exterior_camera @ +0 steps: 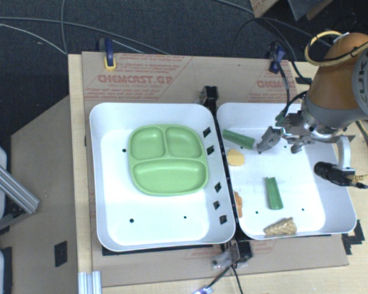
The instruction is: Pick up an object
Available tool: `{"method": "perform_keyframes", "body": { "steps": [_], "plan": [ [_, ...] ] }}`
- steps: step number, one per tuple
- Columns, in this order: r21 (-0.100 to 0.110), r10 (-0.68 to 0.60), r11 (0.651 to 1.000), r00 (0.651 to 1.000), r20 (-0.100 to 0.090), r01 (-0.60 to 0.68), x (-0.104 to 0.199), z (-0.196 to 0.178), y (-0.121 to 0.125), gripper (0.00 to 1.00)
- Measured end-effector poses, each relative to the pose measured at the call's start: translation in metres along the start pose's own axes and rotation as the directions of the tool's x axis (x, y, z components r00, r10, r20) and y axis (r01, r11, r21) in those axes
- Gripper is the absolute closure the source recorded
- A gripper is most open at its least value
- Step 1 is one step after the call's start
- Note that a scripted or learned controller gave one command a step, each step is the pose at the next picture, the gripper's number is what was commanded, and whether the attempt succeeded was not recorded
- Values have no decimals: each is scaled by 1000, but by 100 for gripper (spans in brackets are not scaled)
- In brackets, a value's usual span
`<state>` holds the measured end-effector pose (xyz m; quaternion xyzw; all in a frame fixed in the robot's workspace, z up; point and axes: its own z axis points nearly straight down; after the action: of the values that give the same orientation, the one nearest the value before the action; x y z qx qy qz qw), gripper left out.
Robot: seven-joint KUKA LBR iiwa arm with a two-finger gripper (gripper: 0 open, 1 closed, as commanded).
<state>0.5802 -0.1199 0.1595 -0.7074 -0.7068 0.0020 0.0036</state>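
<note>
The arm (340,72) is cut off by the picture's right edge, so its upper links go unseen. The end effector (282,138) hangs above the right bin (331,216) near that bin's far edge, its fingertips too small and dark to read. An orange item (238,203) at the right bin's left wall is partly hidden by the rim. The tabletop (141,72) has its near left corner cut by a metal rail (12,185).

green divided plate (168,160) — left bin (110,182), cables (67,17) behind
</note>
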Motion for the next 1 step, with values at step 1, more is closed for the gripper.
{"method": "perform_keyframes", "body": {
  "steps": [1],
  "plan": [
    [0, 0, 1000, 1000, -1, 0, 9, 48, -4, 0]
  ]
}}
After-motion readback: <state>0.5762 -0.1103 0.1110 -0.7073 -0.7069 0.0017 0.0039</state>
